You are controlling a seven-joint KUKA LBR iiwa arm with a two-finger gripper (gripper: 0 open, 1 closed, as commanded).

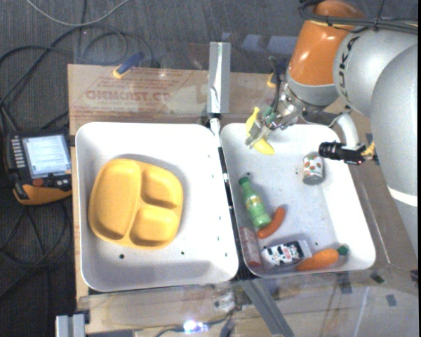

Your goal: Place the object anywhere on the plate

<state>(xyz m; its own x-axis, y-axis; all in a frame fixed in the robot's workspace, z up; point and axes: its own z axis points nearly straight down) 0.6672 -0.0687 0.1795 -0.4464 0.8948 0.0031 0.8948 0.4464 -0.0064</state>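
The pincer (262, 126) is up at the far edge of the right bin (351, 209), near the bin's left corner. A yellow banana (259, 133) is right there at its tip, and it looks like the fingers are closed on it. One end of the banana pokes up above the pincer and the other end sticks out below, over the white floor of the bin.

The yellow plate (135, 202) sits in the left bin (98, 135). It has three sections. It is well apart from the banana, across the wall between the two bins.

Other things lie in the right bin: a green bottle (254, 202), a small carrot (273, 221) touching it, a bigger carrot (318, 259) at the near edge, a black and white box (283, 253) beside it, and a little can (312, 170) near the right wall.
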